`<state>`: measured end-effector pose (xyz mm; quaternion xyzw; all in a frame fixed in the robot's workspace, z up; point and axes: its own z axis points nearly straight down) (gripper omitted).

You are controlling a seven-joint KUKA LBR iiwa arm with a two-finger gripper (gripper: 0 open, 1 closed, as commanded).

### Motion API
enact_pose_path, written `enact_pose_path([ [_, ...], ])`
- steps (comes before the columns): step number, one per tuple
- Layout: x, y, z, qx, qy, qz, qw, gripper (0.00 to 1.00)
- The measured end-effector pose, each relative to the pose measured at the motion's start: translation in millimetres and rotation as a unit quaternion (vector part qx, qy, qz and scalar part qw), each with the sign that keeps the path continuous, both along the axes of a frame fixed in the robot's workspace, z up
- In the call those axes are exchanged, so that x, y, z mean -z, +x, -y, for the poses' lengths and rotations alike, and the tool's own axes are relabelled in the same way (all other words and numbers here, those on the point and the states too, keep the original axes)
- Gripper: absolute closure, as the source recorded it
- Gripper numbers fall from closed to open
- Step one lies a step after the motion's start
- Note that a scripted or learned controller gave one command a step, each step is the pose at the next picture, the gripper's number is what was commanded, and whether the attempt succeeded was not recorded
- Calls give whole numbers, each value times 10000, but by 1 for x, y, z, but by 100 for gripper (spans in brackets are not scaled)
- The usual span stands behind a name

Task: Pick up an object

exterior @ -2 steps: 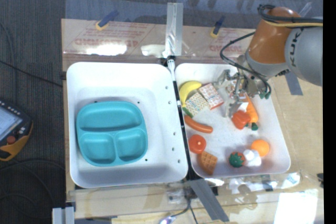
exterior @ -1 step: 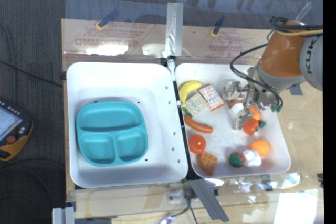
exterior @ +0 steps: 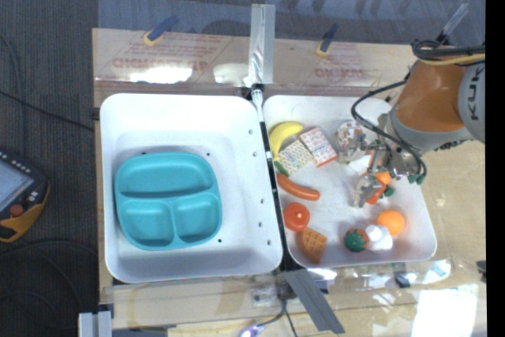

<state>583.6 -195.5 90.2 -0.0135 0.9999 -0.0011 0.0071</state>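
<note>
Toy food lies scattered in the right bin point(exterior: 426, 249), a small orange piece point(exterior: 383, 178) just beside the gripper point(exterior: 371, 184) at its three o'clock, while whether the fingers are apart I cannot tell.

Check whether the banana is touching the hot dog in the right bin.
Apart. The camera view shows the banana near the bin's upper left corner and the hot dog lower down, with a printed box and bare white floor between them.
</note>
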Motion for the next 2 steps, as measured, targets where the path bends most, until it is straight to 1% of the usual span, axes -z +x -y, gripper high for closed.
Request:
enact_pose_path([
  [1, 0, 82, 2, 324, 6, -47, 9995, 0],
  [2, 1, 32, 15, 778, 23, -16, 9970, 0],
])
